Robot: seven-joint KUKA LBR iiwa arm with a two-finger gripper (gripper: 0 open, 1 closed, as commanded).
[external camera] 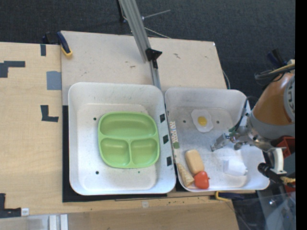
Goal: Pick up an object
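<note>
- The gripper [222, 143] is low over the right bin [204, 91]. It sits over a bare white patch of the bin floor.
- You cannot tell from this view if the gripper is open or closed. It is small and shiny here, and its tips blur together. Nothing shows in its grip, so count it as holding nothing.
- It does not look like it is touching any toy. The fried egg [202, 121] is near it, up and to the left in the picture. The white lump [235, 166] is near it too, lower and to the right.
- The bread roll [194, 161] lies by the left side of this bin. The red tomato [201, 179] touches the roll's lower end. Both are further from the gripper than the egg.
- The green plate [128, 139] is alone in the left bin [115, 86], well apart from the gripper.
- Pick one toy before you go down. The egg looks flat, so I think it would be hard to pinch. The roll looks chunky and is likely the easier grab.
- If you go for the roll, come down over its middle and pinch across its short side. Stay away from the tomato end so you do not knock the tomato.
- Open wide first, go down slowly, close, then lift straight up.
- Watch the bin wall. A toy right beside it leaves little room.
</note>
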